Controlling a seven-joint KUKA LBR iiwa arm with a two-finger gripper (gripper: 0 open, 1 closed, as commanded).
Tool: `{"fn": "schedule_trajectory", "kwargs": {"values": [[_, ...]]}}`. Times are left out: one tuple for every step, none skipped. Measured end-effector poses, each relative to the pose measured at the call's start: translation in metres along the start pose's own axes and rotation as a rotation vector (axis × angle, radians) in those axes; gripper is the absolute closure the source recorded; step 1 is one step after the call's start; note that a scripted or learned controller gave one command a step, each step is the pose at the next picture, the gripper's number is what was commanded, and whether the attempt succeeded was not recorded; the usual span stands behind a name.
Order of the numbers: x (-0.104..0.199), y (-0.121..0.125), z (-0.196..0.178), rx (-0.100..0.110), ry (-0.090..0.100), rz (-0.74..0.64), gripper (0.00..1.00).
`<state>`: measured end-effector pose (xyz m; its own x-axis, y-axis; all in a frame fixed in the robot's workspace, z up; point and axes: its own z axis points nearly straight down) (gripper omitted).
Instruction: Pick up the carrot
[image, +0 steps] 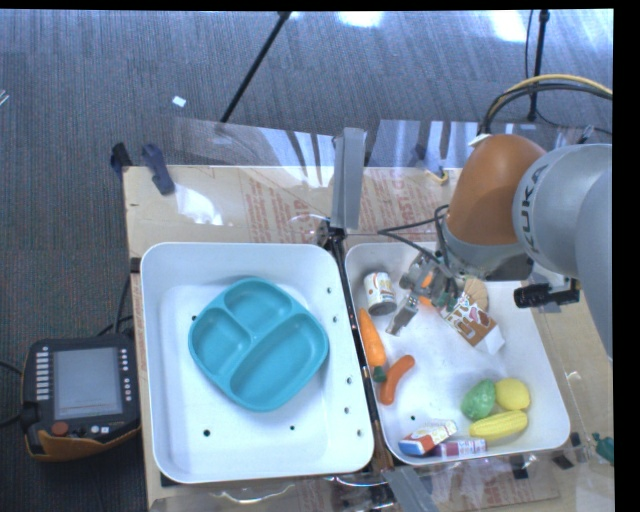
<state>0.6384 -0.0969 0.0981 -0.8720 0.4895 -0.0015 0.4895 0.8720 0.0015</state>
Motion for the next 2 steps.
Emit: {"fn": "schedule_trajectory", "kwargs": {"values": [[-0.001,0.002,-0.011,-0.001,-0.004,-0.005,1.00],[-0.001,0.004,-0.022,-0.002,-0.007,-0.012,1.00]]}}
